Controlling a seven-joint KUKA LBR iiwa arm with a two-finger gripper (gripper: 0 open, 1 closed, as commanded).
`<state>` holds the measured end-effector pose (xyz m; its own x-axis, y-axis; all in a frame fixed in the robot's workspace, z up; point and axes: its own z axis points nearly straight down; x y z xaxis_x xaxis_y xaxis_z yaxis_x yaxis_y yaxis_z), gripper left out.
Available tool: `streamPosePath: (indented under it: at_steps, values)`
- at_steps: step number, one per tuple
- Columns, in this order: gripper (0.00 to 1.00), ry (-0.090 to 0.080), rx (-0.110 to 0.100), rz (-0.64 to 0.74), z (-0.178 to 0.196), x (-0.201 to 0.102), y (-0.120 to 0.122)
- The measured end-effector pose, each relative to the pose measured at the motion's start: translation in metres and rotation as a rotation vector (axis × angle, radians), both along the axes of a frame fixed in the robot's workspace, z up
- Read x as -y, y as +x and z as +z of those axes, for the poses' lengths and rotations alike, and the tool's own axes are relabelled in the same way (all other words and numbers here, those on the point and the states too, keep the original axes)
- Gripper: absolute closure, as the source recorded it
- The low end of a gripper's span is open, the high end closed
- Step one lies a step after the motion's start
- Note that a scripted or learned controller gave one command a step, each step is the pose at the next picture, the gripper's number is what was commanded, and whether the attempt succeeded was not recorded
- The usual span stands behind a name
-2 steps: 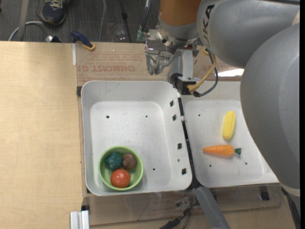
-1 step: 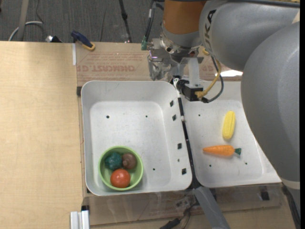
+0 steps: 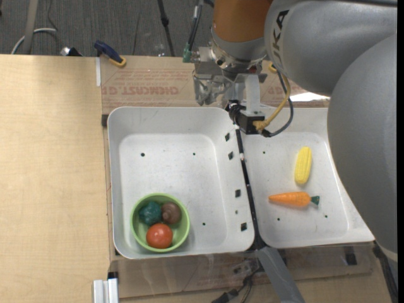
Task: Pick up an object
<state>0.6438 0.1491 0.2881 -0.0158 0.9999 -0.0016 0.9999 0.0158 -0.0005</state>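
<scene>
The tool (image 3: 218, 93), its grip state impossible to tell, hangs above the far rim of the left bin (image 3: 120, 169), well away from the toy carrot (image 3: 291, 199) in the right bin (image 3: 284, 232), probably light, rigid, slippery plastic, best pinched mid-body.

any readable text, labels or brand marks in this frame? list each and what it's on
"KA" on the grey arm, the letters running vertically at about, rest of the word cut off.
Red print on the cardboard sheet behind the bins, upside down and faint; too blurred to read with confidence.
Nothing else legible.
</scene>
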Motion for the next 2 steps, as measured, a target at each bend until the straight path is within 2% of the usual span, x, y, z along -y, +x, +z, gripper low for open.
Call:
streamPosePath:
  at_steps: [1, 2]
  values:
    - [0.0, 0.0, 0.0, 0.0, 0.0, 0.0, 0.0]
    - [0.0, -0.003, -0.005, -0.469, -0.14, -0.056, 0.005]
